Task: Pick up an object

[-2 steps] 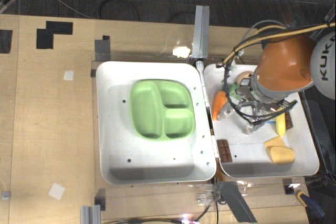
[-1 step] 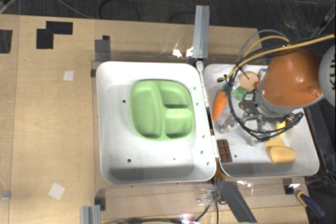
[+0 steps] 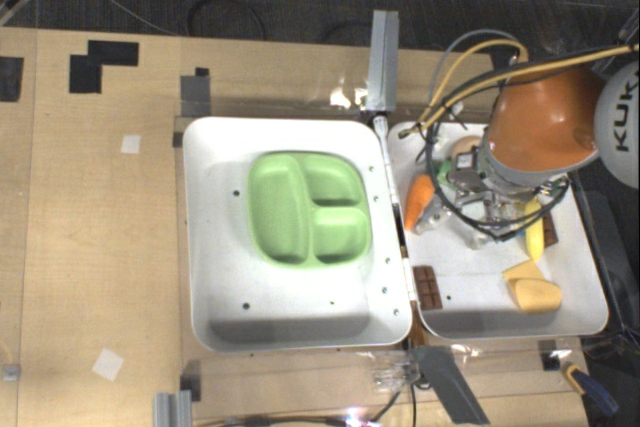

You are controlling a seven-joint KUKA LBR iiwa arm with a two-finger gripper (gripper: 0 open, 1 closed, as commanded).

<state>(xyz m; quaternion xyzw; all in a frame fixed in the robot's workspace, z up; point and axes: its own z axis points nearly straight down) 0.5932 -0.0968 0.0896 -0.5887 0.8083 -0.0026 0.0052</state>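
Gripper hung low inside the right bin, under the grey arm's orange band, wrapped in cables; fingers hidden by wrist and wiring, so cannot tell whether they were spread or pinched on anything. Wooden bench carried both bins side by side, touching along the middle. Left bin was the big white one, holding a green divided plate with three compartments, flat, roughly centred. Right bin had the small stuff: orange carrot tilted at the left wall, just beside the gripper; yellow cheese-like wedge near the front right, apart from the gripper; yellow banana-like piece upright just right of the gripper, between it and the wedge; brown chocolate bar flat at the front left corner by the wall. Nothing visibly lifted, all items looked to be resting on the bin floor
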